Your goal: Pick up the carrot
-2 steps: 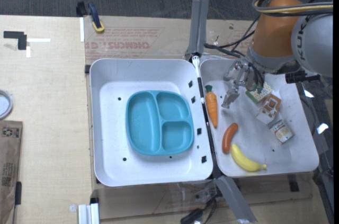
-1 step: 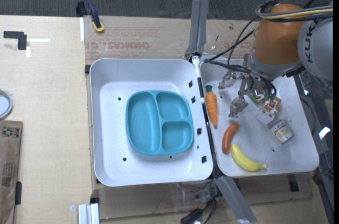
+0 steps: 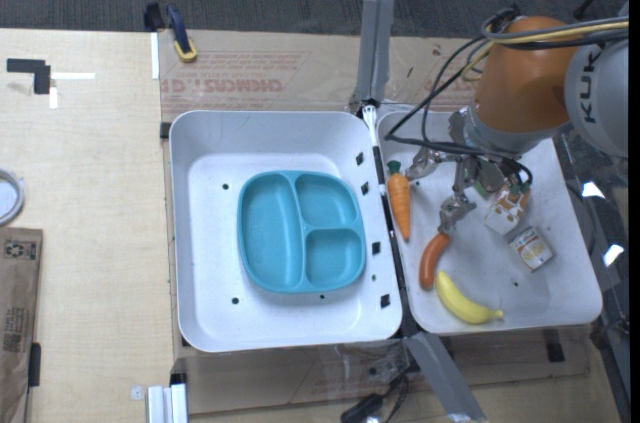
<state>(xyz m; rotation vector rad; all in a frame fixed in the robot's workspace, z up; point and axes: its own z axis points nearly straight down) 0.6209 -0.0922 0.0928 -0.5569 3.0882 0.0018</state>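
While the carrot [image 3: 399,200] lies untouched at the right bin's [image 3: 560,306] left wall, the gripper [image 3: 455,207] hangs just right of it, fingers spread, pinching nothing; pickup not yet made.

The arm [image 3: 560,61] is cut off by the right edge and covers the right bin's [image 3: 560,306] far corner, a roll of tape [image 3: 8,198] is cut by the left edge, and the can's [image 3: 529,247] label is too small to read.

Two white bins [image 3: 190,241], one blue tray [image 3: 300,231], carrot [image 3: 399,201], sausage [image 3: 433,258], banana [image 3: 463,300], can [image 3: 530,248].
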